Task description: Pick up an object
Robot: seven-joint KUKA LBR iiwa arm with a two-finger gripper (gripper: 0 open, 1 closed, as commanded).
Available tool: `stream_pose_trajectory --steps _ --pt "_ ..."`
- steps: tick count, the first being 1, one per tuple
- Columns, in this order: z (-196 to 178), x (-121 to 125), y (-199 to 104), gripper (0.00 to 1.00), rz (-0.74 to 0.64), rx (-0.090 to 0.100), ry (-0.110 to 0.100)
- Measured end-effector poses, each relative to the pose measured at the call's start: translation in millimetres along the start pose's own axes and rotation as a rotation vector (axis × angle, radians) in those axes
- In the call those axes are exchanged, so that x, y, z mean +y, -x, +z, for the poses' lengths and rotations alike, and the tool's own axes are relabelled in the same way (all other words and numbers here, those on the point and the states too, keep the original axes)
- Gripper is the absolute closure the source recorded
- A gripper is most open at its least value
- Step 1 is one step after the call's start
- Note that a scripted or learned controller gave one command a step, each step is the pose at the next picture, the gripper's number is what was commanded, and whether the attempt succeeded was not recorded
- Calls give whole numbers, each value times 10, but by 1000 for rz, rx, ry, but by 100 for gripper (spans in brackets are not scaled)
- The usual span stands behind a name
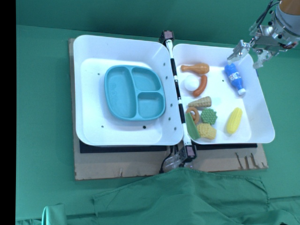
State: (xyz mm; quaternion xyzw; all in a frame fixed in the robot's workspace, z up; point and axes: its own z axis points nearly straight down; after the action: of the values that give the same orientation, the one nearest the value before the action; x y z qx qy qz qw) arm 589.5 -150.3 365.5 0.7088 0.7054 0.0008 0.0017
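Claw [249,53] hanging wide open over right bin's [262,121] far right corner, nothing in it. Blue bottle [233,78] lying just below, along right edge. Corn [234,120] nearer front right corner.

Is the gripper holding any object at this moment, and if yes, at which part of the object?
Nothing is held. The gripper is open above the right bin's far corner, with no object between its fingers. The blue bottle lies in the bin just below it.
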Motion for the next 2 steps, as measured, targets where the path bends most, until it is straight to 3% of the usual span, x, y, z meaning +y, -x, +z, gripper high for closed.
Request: stream_pose_trajectory --steps 1,2 --pt "902 283 239 0 0 -1 -5" --pt "1136 1096 367 0 -4 -5 6"
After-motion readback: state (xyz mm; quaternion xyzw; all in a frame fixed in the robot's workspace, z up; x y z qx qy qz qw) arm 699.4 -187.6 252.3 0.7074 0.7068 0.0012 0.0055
